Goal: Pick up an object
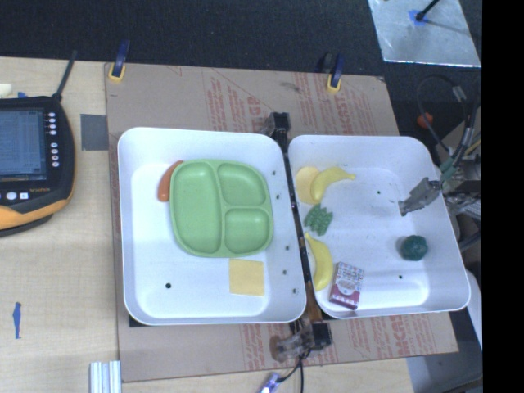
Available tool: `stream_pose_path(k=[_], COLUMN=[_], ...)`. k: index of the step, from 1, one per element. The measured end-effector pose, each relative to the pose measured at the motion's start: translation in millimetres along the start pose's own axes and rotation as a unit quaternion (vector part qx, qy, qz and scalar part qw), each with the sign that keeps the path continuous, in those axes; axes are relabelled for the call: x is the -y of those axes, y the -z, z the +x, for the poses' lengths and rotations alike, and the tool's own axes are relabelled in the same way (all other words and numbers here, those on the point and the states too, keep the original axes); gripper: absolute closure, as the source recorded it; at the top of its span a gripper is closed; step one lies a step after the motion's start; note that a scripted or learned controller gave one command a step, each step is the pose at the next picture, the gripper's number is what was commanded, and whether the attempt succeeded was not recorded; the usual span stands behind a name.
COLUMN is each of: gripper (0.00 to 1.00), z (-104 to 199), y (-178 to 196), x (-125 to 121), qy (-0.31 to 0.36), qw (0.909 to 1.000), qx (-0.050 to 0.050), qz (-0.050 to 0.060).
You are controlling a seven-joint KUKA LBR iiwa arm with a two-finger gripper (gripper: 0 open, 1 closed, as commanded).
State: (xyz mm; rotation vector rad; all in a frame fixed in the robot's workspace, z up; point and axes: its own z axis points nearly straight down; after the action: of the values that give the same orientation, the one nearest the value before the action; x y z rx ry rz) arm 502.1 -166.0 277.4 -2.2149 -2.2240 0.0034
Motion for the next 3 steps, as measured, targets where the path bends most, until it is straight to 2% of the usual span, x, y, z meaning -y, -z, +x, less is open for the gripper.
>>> stream_pose_path(k=[1, 2, 3], gripper=[0.0, 0.0, 0.0], z=[34, 73, 71], y=[-119, -164, -182], x=[-48, -99, -63], qy=[0.001, 0.001, 0.0], qw=[1.0, 1.0, 1.0], qx=[0.0, 0.001, 0.001], qz=[0.002, 0.0, -0.005])
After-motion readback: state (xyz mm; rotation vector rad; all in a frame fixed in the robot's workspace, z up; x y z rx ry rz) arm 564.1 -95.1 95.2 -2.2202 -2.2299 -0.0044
